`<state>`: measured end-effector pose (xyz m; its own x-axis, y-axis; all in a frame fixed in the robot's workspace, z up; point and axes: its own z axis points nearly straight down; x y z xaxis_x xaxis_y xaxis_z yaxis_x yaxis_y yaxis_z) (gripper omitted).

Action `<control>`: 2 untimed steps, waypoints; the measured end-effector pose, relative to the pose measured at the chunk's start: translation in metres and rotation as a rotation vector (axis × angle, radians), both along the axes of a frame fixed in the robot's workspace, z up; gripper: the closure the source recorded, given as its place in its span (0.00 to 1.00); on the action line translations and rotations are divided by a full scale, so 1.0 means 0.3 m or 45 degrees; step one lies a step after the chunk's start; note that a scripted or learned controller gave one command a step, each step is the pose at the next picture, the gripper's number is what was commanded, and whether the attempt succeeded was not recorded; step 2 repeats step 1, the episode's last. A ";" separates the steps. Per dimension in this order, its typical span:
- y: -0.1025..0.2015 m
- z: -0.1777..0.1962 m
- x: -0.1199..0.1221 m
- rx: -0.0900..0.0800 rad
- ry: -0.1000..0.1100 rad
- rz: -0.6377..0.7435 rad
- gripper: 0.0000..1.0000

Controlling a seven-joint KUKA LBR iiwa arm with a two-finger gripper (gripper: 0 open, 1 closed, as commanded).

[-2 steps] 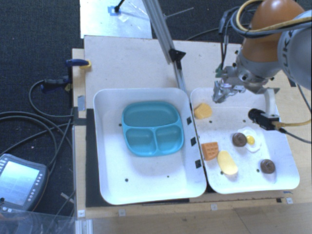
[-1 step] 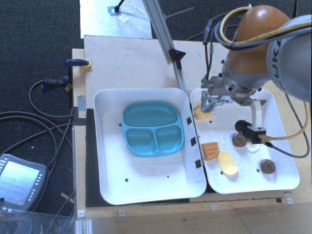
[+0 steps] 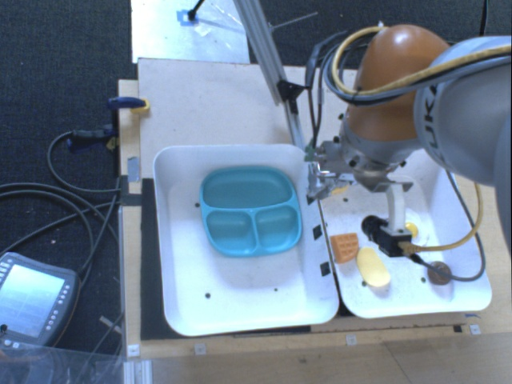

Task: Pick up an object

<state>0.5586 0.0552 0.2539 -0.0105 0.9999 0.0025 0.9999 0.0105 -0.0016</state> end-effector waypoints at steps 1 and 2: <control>0.128 -0.071 -0.088 -0.001 0.001 -0.001 1.00; 0.128 -0.071 -0.088 -0.001 0.001 -0.001 1.00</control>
